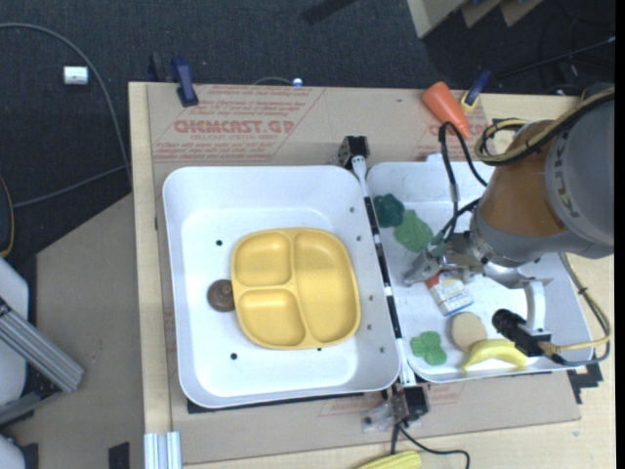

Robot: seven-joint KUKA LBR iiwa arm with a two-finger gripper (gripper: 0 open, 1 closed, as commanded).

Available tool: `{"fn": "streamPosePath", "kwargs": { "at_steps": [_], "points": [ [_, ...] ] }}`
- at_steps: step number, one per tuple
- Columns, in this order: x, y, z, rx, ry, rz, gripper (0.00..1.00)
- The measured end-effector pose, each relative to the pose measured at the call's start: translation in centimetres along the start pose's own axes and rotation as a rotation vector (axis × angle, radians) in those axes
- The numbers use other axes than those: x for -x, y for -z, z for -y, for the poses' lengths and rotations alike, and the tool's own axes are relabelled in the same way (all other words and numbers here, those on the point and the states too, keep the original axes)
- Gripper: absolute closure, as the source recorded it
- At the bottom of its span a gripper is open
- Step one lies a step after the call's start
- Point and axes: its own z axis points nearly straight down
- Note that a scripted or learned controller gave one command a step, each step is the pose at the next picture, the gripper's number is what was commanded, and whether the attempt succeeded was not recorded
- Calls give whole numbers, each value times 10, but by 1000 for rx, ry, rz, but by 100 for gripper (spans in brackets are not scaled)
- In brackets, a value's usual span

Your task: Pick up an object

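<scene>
My gripper [428, 267] hangs low in the right bin [576, 296], near its left wall, under the grey arm with the orange band [518, 198]. It sits just below a light green piece [413, 231] and a dark green piece [389, 208]. A small white carton with blue and red print [452, 294] lies right beside it, to the lower right. Further forward lie a beige round object [468, 329], a yellow banana [496, 356] and a small green leafy piece [427, 347]. Nothing is seen held.
The left bin [195, 223] holds a yellow divided plate [293, 288] with a brown round object [222, 295] at its left edge. An orange tool [445, 107] and a blue clamp [183, 79] lie on the bench behind the bins. Cables run near the arm.
</scene>
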Motion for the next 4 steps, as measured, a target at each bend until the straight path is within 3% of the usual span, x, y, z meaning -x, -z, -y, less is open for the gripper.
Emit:
{"fn": "streamPosePath", "kwargs": {
  "at_steps": [1,2,3,4],
  "points": [
    [22,1,-113,4,2,2,0],
    [0,0,-34,0,0,0,0],
    [-1,1,-16,1,0,0,0],
    [-4,0,-18,2,1,0,0]
  ]
}}
